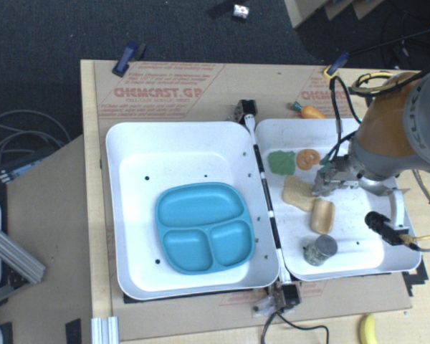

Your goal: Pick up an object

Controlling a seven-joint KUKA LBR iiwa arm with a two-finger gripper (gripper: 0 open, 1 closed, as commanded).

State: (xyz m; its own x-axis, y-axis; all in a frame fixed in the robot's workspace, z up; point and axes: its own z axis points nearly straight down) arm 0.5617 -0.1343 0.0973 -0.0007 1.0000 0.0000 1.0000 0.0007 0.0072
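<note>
Nearest the camera, a yellow thing (368,328) lies at the lower edge of the view, just beyond the front edge of the desk (165,92). Two white bins stand side by side on the desk, their inner rims touching.

The left bin (129,192) holds a blue divided plate (201,226), with bare floor all round it.

The right bin (351,260) holds the things to be picked. They are a grey round lump (320,249) near the front wall, a tan roll (322,216) just behind it, and a tan wedge (297,192) beside the inner wall. Towards the back are a green piece (281,162) and an orange ring (308,158) side by side.

The arm (390,131) reaches in from the right over the back half of this bin. Its pincer (328,183) hangs among these things, close to the wedge, roll and ring. Whether it is open or closed cannot be told, and nothing is seen held in it.

The wedge and green piece crowd the inner wall, and the front right of the bin floor is bare.

Behind the right bin, an orange carrot-shaped piece (312,111) lies on the desk. A blue clip (129,58) sits at the desk's far left corner.
</note>
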